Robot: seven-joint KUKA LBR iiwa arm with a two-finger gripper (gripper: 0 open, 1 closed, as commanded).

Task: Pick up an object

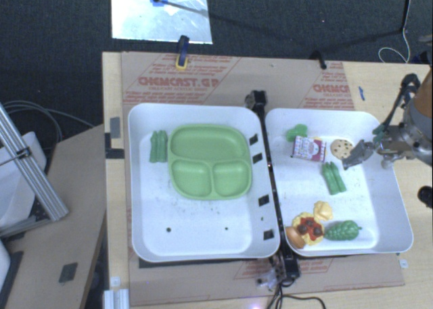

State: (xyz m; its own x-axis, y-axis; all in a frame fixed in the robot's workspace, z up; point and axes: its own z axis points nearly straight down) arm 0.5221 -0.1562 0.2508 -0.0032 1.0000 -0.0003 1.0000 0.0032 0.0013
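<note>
One gripper [354,157], fingers unreadable, hangs by the cookie [342,147] at its ten o'clock; green asparagus [333,178] at seven.

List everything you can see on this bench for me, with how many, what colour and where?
Bins: two, white, side by side on the bench.
Divided plate: one, light green, middle of left bin.
Asparagus bunches: two, green, one left of the plate, one in the right bin.
Broccoli piece: one, green, top of right bin.
Small packet: one, red and white, right bin.
Cookie: one, tan with dark spots, beside the packet.
Pizza slice: one, red and yellow, bottom of right bin.
Leafy vegetable: one, green, beside the pizza.
Gripper: one, grey, over right bin near the cookie.
</note>
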